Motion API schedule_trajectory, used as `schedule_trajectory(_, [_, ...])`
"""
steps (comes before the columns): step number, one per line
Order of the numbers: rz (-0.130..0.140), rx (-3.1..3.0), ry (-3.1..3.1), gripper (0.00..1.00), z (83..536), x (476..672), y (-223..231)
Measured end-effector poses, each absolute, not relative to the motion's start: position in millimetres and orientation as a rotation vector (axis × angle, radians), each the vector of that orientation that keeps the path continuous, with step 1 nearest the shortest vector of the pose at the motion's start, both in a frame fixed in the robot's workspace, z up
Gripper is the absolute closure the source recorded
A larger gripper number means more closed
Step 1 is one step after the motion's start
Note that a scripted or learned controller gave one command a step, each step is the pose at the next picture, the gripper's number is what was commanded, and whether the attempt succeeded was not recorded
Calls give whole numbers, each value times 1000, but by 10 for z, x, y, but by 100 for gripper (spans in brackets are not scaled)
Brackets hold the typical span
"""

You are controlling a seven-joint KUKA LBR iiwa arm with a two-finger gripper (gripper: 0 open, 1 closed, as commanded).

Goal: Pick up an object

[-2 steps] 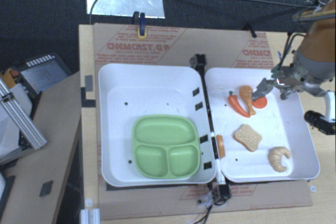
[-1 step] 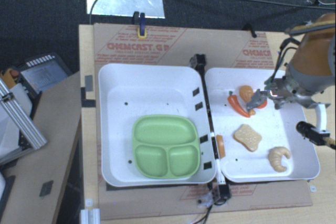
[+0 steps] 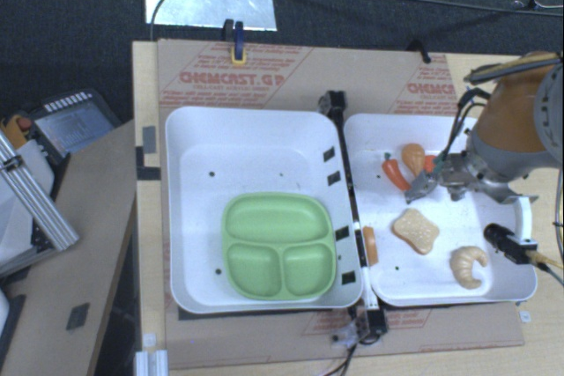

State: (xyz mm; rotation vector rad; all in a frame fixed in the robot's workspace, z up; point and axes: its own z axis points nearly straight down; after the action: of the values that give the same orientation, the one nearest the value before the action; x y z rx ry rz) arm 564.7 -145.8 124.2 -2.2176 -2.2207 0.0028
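Note:
The right bin [image 3: 388,277] holds an orange-red carrot [image 3: 394,172], an orange oval piece [image 3: 412,156], a tan slice of toast [image 3: 416,230] and a pale croissant [image 3: 468,266]. My gripper [image 3: 424,185] hangs low over this bin. It sits just right of the carrot, below the oval piece and above the toast. Nothing can be seen held in it. The arm's grey and orange wrist [image 3: 515,123] reaches in from the right and hides part of the bin's far right side.
The left bin [image 3: 203,145] holds a green plate [image 3: 278,244] with three compartments at its front. A small orange piece [image 3: 370,246] lies by the divider between the bins. A black clamp [image 3: 335,101] sits at the back of the divider.

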Motion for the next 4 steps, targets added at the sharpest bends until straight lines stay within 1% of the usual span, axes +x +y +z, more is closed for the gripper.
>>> schedule_trajectory(1, [2,-2218,-2221,0,824,5646,-1452])
schedule_trajectory(2, [-3,-2221,-2226,100,956,5662,-1459])
schedule_trajectory(3, [-7,-2223,-2230,100,1601,5701,-1491])
schedule_trajectory(4, [-6,-2222,-2230,100,2070,5720,-1495])
